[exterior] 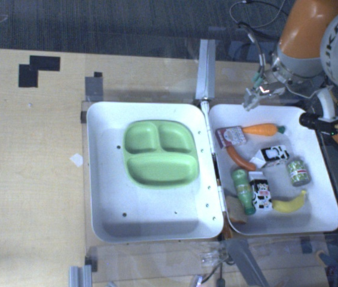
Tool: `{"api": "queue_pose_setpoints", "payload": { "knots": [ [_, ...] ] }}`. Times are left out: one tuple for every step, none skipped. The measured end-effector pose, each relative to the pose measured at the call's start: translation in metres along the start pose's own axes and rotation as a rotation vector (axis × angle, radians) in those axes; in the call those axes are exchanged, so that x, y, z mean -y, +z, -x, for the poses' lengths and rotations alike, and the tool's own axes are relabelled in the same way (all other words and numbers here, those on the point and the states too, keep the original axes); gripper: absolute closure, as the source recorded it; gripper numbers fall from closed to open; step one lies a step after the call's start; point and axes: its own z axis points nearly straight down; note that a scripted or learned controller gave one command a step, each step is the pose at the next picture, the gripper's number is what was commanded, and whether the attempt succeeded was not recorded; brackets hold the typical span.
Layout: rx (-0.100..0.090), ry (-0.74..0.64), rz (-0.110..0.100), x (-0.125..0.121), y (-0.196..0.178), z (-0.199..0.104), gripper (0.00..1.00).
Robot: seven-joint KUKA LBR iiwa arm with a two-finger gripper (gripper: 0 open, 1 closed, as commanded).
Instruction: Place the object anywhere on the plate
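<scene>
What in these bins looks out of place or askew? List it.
Nothing looks spilled or damaged. The green plate lies flat in the left bin, nothing on it. The toys lie jumbled in the right bin: the green bottle on its side, the carrot near the far wall.

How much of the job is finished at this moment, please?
Done: nothing yet; the green plate in the left bin carries no object. In hand: the tool hovers over the right bin's back edge. Left: picking an item, such as the carrot, and placing it on the plate.
</scene>
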Motion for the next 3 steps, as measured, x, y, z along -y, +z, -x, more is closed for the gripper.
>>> {"api": "queue_pose_setpoints", "payload": {
  "knots": [
    [0.000, 0.000, 0.000, 0.000, 0.000, 0.000, 0.00],
    [0.004, -0.005, 0.009, -0.002, -0.013, -0.001, 1.00],
    [0.004, -0.005, 0.008, -0.002, -0.013, -0.001, 0.00]
  ]
}}
